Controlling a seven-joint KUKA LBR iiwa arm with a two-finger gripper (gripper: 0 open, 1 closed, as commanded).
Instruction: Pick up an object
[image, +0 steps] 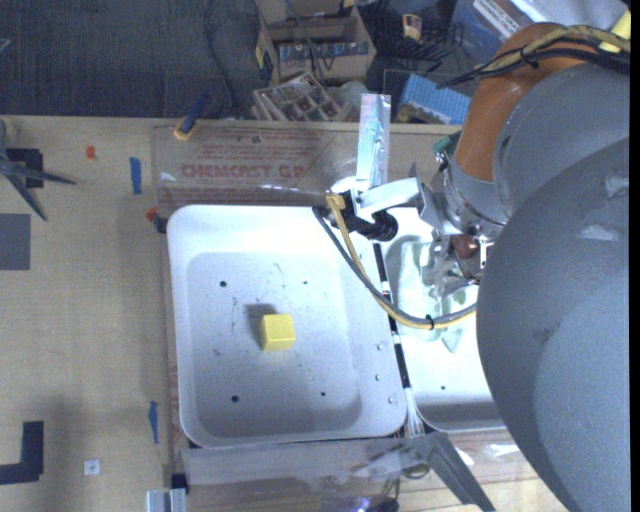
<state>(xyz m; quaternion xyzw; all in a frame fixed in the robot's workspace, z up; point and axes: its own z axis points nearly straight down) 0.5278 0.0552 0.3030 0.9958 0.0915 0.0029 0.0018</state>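
Note:
A small yellow block (277, 331) lies near the middle of the left white bin (200, 250), well apart from the arm. My gripper (446, 274) hangs low over the right bin (450, 395), below the orange wrist band. Pale green, translucent material (452, 335) lies in the right bin directly under and around the gripper; its outline is blurred and partly hidden by the arm. I cannot tell whether the gripper touches it.
The large grey arm body covers most of the right bin. A yellow and black cable (362, 270) loops from the wrist across the rim between the bins. Cardboard and clutter stand behind the bins; bare wooden bench lies to the left.

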